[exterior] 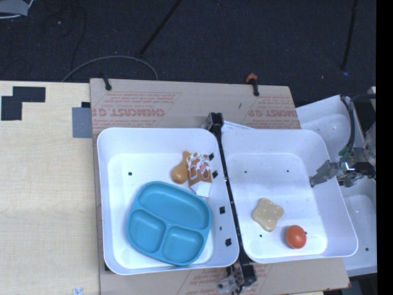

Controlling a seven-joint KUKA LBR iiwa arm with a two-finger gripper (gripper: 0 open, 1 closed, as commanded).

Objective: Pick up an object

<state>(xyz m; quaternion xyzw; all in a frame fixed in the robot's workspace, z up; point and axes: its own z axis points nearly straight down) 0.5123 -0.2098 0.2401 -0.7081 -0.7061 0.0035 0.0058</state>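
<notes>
Gripper [319, 178] at right bin [331, 158] far rim; can't tell finger state, view poor; I'd target tomato [296, 236], descend centred, clear of beige sponge-like piece [268, 214] beside it.

Blue tray [169, 222], orange-red ball [296, 236], beige sponge [267, 214], white bins [116, 141].

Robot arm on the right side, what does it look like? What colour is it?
Little of it shows at the right edge. The end effector is a grey metal piece reaching over the right bin's rim. Behind it sits darker hardware, with thin dark cables curving up from it. It is too blurred to make out any markings.
</notes>
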